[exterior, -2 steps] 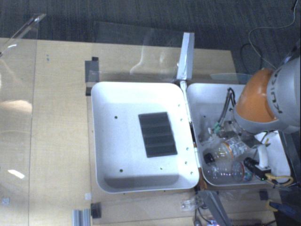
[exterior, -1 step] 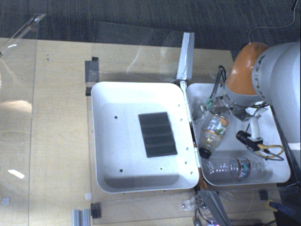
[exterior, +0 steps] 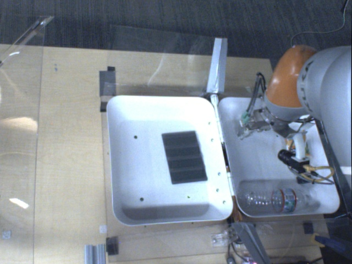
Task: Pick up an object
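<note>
While your arm (exterior: 308, 81) hangs over the right bin (exterior: 236, 147) from 3 o'clock, the gripper (exterior: 250, 122) sits at that bin's 11 o'clock. A clear plastic bottle (exterior: 272, 199) lies along its 6 o'clock wall; a dark ribbed pad (exterior: 184, 157) lies mid left bin (exterior: 126, 147).

A dark ridged block (exterior: 184, 157) lies in the left bin (exterior: 124, 147); a clear bottle (exterior: 270, 199) in the right bin (exterior: 234, 147).
</note>
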Tool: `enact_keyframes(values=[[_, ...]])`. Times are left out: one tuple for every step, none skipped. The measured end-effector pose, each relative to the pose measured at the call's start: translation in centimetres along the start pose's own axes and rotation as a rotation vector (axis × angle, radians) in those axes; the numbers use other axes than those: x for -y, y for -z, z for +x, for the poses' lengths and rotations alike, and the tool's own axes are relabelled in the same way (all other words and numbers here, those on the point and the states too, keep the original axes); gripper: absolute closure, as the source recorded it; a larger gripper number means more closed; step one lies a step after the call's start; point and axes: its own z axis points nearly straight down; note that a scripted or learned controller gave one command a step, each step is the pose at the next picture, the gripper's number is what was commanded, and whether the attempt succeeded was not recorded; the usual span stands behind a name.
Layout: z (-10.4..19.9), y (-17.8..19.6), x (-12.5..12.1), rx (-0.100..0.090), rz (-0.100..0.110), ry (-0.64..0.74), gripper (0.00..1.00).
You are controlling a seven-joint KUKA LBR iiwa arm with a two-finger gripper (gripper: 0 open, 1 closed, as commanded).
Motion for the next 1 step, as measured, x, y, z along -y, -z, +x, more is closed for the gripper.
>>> enact_keyframes(values=[[0.06, 1.18, -0.24, 0.002, -0.006, 0.007, 1.00]])
